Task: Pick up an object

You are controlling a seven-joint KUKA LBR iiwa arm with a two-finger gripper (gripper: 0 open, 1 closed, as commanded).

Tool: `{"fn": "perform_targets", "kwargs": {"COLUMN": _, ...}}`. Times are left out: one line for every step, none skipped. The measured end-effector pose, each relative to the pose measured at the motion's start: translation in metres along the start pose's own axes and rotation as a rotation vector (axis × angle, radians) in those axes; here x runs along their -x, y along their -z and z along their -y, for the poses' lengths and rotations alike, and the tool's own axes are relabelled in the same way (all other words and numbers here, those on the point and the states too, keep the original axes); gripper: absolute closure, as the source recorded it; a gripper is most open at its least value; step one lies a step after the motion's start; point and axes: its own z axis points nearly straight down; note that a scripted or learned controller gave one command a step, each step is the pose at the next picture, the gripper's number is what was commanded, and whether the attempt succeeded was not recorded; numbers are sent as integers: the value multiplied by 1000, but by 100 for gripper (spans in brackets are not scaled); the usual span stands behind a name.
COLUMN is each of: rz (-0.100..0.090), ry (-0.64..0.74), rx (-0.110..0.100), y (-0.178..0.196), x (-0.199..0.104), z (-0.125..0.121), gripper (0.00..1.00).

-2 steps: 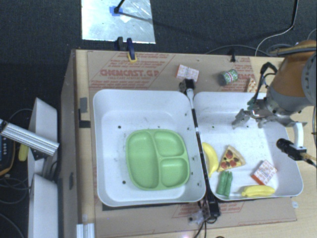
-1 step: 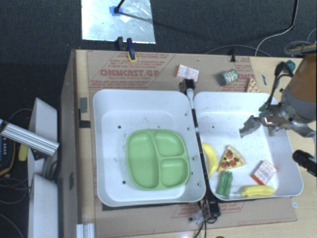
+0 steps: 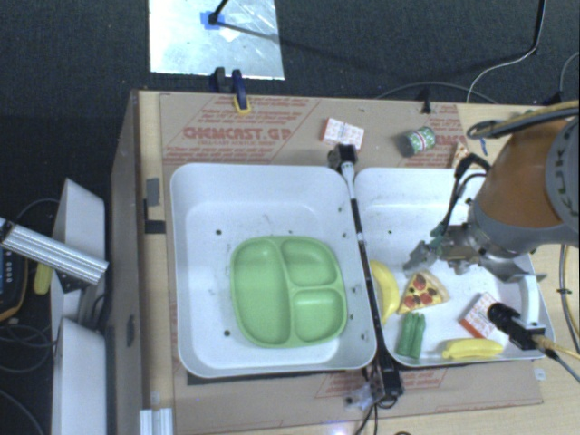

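- Left bin (image 3: 208,207): it is carrying a green divided plate (image 3: 290,290), lying flat toward the near side; I am treating it as no target, since it is sitting well apart from the arm.
- Right bin (image 3: 399,198): it is holding the loose pieces, crowding its near half; a banana (image 3: 386,288) is lying against the divider, a pizza slice (image 3: 424,290) just beside it, a green cucumber (image 3: 411,335) nearer the front, a second yellow piece (image 3: 471,349) along the front wall, a small red and white box (image 3: 479,315) near that.
- Arm (image 3: 526,188): it is reaching in from the right over this bin, presumably because every small item is lying here.
- Gripper (image 3: 439,250): it is hanging just above the pizza slice, the banana lying to its left; I cannot tell how its jaws are standing, nor am I seeing anything held.
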Motion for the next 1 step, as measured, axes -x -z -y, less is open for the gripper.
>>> {"fn": "perform_targets", "kwargs": {"rz": 0, "ry": -1, "rx": 1, "y": -76, "x": 9, "z": -10, "gripper": 0}}
